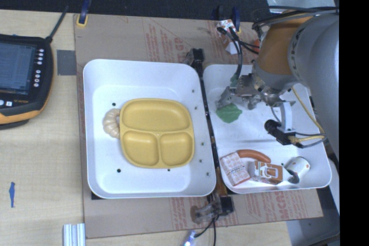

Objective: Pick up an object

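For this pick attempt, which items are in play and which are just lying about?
In play: gripper, low in the right bin; green object right beside it.

Lying about: yellow divided plate, beige item, sausage, small packets, white cup, tablet.

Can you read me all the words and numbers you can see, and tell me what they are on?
None can be read for sure.
Cardboard sheet: faint red print, too blurred to read.
Red and white packet: print too small to read.
Small carton: label too small to read.
Orange-edged pendant: screen and buttons too blurred to read.
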{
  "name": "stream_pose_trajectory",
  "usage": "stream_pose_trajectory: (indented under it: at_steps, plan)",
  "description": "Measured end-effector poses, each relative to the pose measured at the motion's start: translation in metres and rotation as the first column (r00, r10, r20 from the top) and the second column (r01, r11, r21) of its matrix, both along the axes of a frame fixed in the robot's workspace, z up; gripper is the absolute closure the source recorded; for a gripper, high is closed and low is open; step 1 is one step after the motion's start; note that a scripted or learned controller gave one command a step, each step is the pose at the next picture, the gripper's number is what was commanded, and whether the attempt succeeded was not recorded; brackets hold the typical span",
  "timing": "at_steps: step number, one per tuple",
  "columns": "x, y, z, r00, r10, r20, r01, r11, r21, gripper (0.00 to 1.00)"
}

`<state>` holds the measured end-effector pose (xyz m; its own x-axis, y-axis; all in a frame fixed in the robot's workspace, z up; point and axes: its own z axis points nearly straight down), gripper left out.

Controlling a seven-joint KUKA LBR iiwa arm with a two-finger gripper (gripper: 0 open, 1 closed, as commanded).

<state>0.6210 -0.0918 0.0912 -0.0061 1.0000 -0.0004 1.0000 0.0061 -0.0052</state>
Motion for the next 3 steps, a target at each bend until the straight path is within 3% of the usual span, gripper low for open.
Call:
stream_pose_trajectory:
  at_steps: [1,2,3]
  plan:
    - [0.034,-0.010,0.001,1.000,0.000,0.003,0.000,1.000,0.000,0.00]
    - [0.008,-0.005,0.000,1.000,-0.003,0.001,0.003,1.000,0.000,0.00]
    - [0.035,-0.002,0.001,1.000,-0.002,0.003,0.002,1.000,0.000,0.00]
